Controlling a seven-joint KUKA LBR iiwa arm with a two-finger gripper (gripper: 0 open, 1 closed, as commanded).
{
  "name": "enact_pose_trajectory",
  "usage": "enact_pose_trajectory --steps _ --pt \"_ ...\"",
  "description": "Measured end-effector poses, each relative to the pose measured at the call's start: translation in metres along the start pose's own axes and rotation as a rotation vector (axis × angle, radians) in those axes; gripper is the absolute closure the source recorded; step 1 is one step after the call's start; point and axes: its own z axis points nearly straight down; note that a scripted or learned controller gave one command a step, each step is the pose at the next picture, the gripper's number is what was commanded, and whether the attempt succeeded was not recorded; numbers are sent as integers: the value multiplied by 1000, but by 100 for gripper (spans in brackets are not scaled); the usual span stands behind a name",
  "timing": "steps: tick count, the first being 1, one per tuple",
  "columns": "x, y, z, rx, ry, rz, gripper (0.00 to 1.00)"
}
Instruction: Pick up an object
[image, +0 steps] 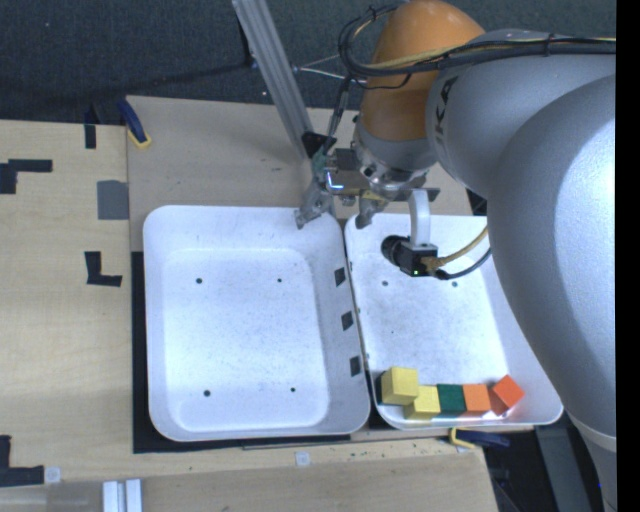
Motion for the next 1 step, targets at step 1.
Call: enact_pose_trajectory --steps 1 --pt "-6 -15 60 11 -1 0 0"
